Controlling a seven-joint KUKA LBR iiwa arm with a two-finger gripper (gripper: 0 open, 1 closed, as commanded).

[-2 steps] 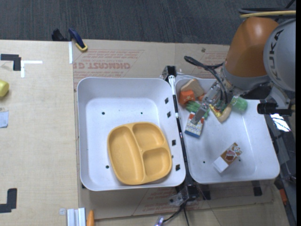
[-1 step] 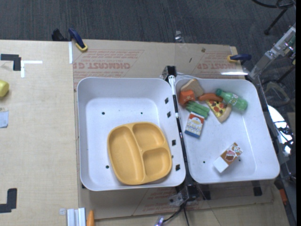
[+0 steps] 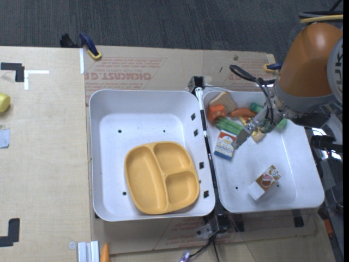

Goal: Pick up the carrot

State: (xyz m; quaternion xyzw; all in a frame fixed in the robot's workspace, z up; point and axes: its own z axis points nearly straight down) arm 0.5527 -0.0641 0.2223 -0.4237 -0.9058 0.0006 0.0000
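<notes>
Reaching in from the right, the grey arm with its orange band (image 3: 313, 59) hangs over the far part of the right bin (image 3: 294, 195), and the claw (image 3: 246, 135) sits low among the clutter there. Whether the claw is released or clenched cannot be told at this size, and nothing can be seen between its tips.

The carrot (image 3: 240, 112) lies in the far left part of the right bin, just beyond and left of the claw, apart from it. An orange-red toy (image 3: 216, 111) lies just left of the carrot, below a tan wedge-shaped piece (image 3: 222, 99) at the bin's far edge. A green item (image 3: 229, 125) lies just in front of the carrot, near the claw. A small blue and white carton (image 3: 225, 145) rests beside the claw's tip on the bin floor. A brown and white carton (image 3: 265, 182) lies well apart, near the front of the same bin.

The left bin (image 3: 109, 124) carries a yellow divided plate (image 3: 162, 176) with 3 compartments. On the surface (image 3: 38, 162) to the far left sits a yellow object (image 3: 3, 102).
</notes>
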